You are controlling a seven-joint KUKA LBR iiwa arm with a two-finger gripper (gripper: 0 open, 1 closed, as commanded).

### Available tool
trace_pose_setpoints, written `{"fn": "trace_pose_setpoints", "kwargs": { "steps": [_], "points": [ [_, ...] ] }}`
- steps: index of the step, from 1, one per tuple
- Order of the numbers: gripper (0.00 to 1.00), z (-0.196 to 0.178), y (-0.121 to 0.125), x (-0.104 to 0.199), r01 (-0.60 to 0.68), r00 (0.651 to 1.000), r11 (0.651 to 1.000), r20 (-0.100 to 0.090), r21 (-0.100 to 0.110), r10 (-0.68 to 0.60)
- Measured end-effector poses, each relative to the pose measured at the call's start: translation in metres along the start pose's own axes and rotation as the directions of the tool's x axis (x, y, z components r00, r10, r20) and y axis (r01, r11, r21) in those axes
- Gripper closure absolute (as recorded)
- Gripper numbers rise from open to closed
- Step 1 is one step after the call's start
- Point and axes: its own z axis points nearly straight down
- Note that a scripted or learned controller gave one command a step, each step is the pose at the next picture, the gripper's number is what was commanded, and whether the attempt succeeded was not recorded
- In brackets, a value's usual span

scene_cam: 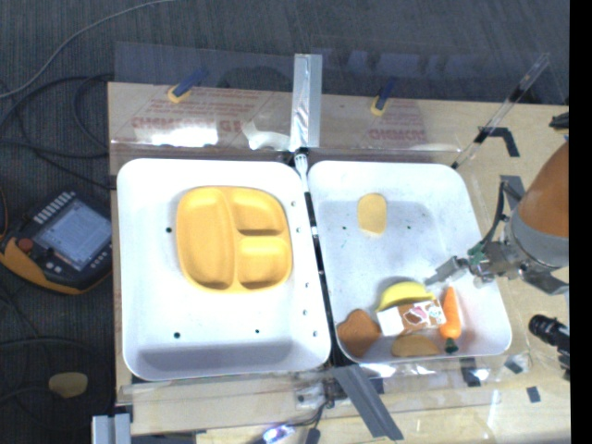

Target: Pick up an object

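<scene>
Objects for picking lie clustered in the near right corner of the right bin (462, 192), and we describe them outward from the gripper (455, 268). We see the gripper at the bin's right wall, its thin grey fingers reaching left over the white floor; whether they are open or closed we cannot tell, and nothing shows between them. Just below it stands an orange carrot (451, 314) with a dark green tip pointing toward the near wall. Touching the carrot's left side is a small white carton (413, 318) with red print. A yellow banana (403, 294) curves above the carton. Beneath the carton lies a brown, bread-like piece (416, 345), and to its left a rounded orange-brown item (357, 330) rests by the divider. Well apart, toward the far side of the bin, sits a pale yellow flat piece (372, 214). In the left bin (139, 276) we note a yellow compartment tray (233, 239). Both bins rest on the wooden surface (527, 137).
</scene>
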Motion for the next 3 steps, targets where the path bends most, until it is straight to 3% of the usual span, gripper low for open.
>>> {"fn": "trace_pose_setpoints", "kwargs": {
  "steps": [1,2,3],
  "points": [
    [0.00,0.000,0.000,0.000,0.001,1.000,1.000,-0.001,0.000,-0.001],
    [0.00,0.051,-0.002,-0.002,0.229,0.973,0.973,-0.001,0.000,-0.229],
    [0.00,0.065,0.006,-0.006,-0.096,0.995,0.995,-0.015,-0.015,0.096]
  ]
}}
